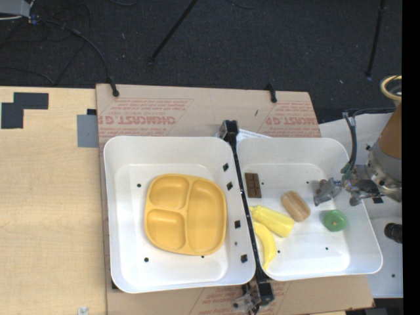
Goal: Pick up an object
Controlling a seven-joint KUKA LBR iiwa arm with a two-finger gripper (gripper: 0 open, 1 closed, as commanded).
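The hand [326,191] hovers in the right-hand white bin [357,261], its state unclear; it should drop squarely over the small green round object [335,221] before gripping.

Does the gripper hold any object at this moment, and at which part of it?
Nothing is held. The gripper is above the right bin, between the bread roll and the green object, with nothing between its fingers.

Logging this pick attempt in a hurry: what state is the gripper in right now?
Gripper: cannot be told; it sits low in the right white bin, between the tan bread-roll-shaped object and the small round green object.
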